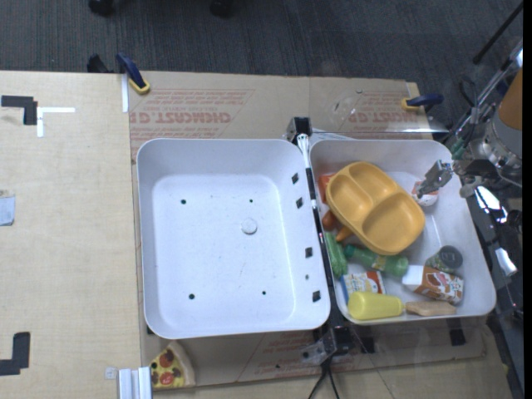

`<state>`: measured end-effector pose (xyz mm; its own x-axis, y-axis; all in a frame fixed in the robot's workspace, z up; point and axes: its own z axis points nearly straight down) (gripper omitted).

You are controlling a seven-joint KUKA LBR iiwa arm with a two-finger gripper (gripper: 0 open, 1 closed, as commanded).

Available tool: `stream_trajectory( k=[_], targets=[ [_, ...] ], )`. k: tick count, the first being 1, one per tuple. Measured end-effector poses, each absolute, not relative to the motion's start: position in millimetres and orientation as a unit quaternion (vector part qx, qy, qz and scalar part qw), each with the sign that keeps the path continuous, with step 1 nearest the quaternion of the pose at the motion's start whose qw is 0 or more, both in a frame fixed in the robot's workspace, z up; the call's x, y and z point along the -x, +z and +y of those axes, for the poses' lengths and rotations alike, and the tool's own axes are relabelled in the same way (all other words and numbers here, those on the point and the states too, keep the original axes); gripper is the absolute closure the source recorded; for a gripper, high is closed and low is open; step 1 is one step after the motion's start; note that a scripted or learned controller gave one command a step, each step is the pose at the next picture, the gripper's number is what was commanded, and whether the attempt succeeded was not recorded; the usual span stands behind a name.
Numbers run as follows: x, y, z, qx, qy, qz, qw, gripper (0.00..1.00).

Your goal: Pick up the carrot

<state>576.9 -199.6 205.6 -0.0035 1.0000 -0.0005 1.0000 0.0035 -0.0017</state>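
Orange carrot, as far as we can make out, is just a sliver poking out from under the left edge of the yellow divided plate, against the left wall of the right bin. Mostly hidden, so we aren't sure of its lie.

Gripper sits near the bin's upper right, over bare floor just off the plate's right rim. We cannot tell its state; too small and blurred.

Step in hand, as we judge it: the approach. To do it well we'd cross over the plate to the left wall, come down at the exposed end, and keep clear of the plate rim and the green thing just below the carrot. Tight spot beside the wall, so a miss looks likely.

Carrot lies well apart from the gripper, on the plate's far side. Left bin plays no part.
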Motion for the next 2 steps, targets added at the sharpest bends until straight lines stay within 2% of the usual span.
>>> stream_trajectory(
  k=[1,2],
  targets=[
    [-588.7,102.1,-215.5,0.695,-0.0017,-0.719,0.005,0.0],
    [-589.5,112.4,-218.4,0.695,-0.0003,-0.719,0.002,1.0]
  ],
)
